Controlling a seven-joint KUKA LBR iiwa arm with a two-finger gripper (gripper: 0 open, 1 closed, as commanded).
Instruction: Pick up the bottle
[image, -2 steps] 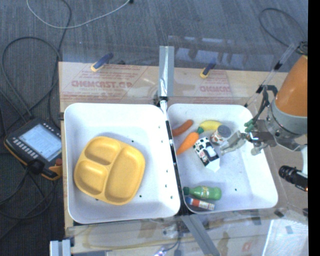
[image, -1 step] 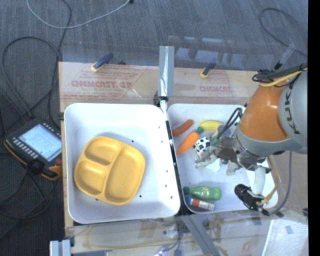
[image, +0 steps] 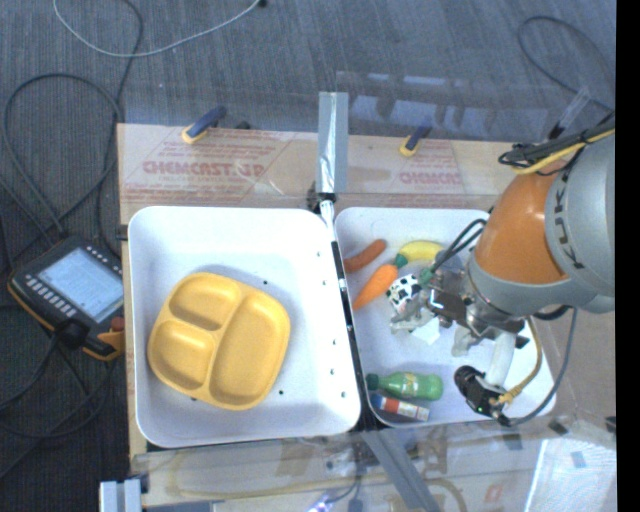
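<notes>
My end effector (image: 425, 315) hangs over the middle of the right shallow white plastic bin (image: 520, 225), its metal parts crowded against a small black-and-white spotted toy (image: 403, 290). I cannot tell whether it is released or clenched. The green plastic bottle with a darker cap (image: 405, 384) lies on its side near the bin's front edge, apart from my end effector and nearer the camera. Just in front of it rests a small tube with a red end (image: 401, 407). Two orange carrots (image: 368, 272) and a yellow banana (image: 420, 250) sit towards the back. The left white bin (image: 230, 225) holds a yellow divided plastic tray (image: 220, 340). Both bins sit on the tabletop (image: 225, 165).
</notes>
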